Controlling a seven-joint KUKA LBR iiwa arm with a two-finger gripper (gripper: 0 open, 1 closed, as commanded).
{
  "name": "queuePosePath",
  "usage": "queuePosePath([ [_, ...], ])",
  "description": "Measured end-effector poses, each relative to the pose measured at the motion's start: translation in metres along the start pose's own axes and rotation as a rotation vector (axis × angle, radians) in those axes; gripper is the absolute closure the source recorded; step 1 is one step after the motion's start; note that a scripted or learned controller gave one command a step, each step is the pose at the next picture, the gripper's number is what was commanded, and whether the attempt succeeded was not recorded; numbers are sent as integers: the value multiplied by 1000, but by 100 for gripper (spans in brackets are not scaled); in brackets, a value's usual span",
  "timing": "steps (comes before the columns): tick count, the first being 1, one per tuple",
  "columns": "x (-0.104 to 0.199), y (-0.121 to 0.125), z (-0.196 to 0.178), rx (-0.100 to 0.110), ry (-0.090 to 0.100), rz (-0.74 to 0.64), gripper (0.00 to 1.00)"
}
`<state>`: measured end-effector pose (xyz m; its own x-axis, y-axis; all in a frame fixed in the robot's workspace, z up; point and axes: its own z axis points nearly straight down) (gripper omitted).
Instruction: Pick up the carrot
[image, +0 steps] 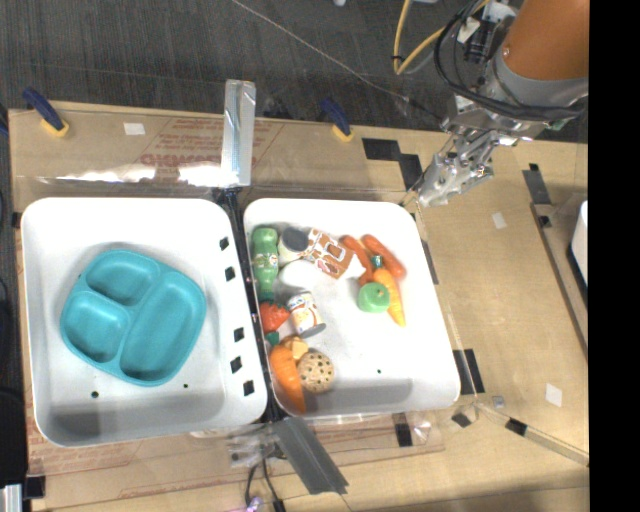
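White plastic forms the two shallow bins that take up most of the frame, side by side on a tan bench (500, 330). At left, the left bin (40, 300) holds a teal divided plate (133, 315) with three compartments. At centre, the right bin (425, 330) holds a clutter of toy food.

Grey and orange, the arm (535, 50) enters at the upper right of the frame, and its gripper (440, 185) hangs over the bench just outside the right bin's upper right corner. Whether the pincer is open or closed cannot be told; nothing shows between its tips, and it touches none of the food.

Inside the right bin, the carrot (382, 256) lies in the upper right part, slanting down to the right, with a second orange piece just beside it. A green apple (374, 296) sits just below it, touching. A green bottle (264, 258) lies along the bin's left wall. A small can (304, 314) stands near the middle; its label is too small to read. A cookie (317, 371) lies at the lower left, against an orange vegetable (284, 375).

Faint red print on the clear sheet at the upper left of the frame is unreadable.
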<state>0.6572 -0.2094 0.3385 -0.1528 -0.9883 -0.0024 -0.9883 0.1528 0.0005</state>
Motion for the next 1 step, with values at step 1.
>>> queuePosePath([
  [1, -1, 0, -12, 3, 0, -290, 100],
])
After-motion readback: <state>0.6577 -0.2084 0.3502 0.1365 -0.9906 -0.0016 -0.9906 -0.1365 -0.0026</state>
